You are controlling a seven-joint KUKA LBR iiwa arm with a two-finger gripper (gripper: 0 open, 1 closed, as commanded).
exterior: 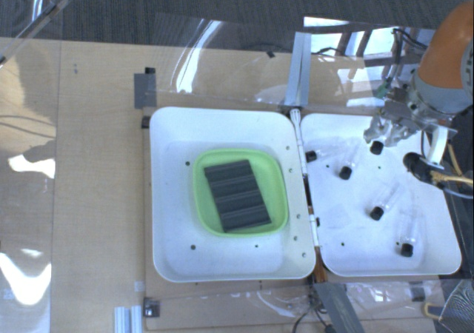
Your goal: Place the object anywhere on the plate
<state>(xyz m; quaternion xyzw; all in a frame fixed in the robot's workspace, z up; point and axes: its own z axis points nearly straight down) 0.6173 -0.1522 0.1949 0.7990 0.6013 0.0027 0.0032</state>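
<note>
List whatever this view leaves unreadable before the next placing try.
- Claw: open or shut is unreadable; small and tangled in wrist hardware.
- Arm: cut off by the right edge.
- Clear tubes in the right bin: see-through bodies barely show, so the count is unsure.
- Dark block on the green plate: material unclear.

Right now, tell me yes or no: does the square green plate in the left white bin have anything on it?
Yes, a dark ribbed rectangular block lies on the square green plate in the left white bin.
</note>
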